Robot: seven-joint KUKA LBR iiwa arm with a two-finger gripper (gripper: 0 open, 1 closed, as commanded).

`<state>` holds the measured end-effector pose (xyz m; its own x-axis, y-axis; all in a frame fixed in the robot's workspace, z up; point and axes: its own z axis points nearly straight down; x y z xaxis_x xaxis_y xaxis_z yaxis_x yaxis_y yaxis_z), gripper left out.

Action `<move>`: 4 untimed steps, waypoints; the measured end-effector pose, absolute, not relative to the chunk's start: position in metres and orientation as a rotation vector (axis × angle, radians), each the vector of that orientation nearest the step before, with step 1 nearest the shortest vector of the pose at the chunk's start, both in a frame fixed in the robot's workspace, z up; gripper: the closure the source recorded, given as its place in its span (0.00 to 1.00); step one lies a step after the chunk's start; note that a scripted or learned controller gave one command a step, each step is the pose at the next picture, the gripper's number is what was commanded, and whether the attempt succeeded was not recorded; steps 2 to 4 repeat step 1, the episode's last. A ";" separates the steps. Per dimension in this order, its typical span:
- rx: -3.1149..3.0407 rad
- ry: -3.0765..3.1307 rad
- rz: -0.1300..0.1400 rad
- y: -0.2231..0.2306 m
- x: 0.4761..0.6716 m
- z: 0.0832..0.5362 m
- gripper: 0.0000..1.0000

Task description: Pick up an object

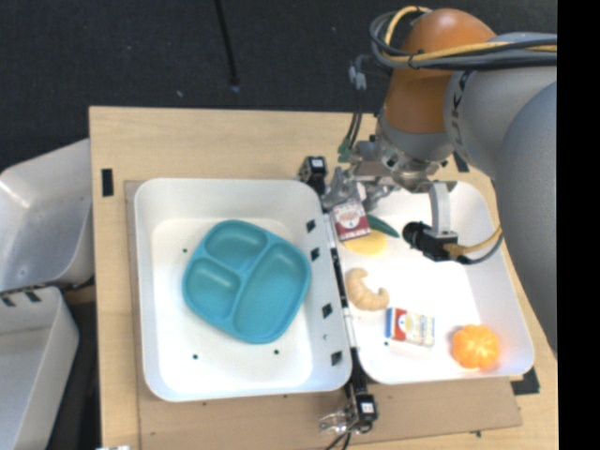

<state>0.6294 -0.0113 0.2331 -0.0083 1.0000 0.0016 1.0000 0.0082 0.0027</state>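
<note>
The gripper [352, 216] hangs low over the far left corner of the right bin [473, 216], and a small red-and-white carton [351, 221] sits between its fingers. Just below lies a yellow lemon [367, 243], touching the carton. Nearer are a croissant [365, 291], a small box [410, 326] and an orange [475, 345]. The left bin [159, 216] holds a blue divided plate [247, 280].

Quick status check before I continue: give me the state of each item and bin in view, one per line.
Blue three-compartment plastic plate: flat in left white bin.
Small red-and-white carton: under the gripper, against the right white bin wall.
Yellow lemon-like toy: lying beside carton.
Tan croissant toy: lying loose.
White box with red-blue label: lying flat.
Orange toy fruit: resting near front corner.
</note>
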 end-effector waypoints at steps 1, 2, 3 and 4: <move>2.213 2.228 0.005 0.044 0.652 0.245 1.00; 2.213 2.228 0.005 0.044 0.652 0.245 1.00; 2.213 2.228 0.005 0.044 0.652 0.245 1.00; 2.213 2.228 0.005 0.044 0.652 0.245 1.00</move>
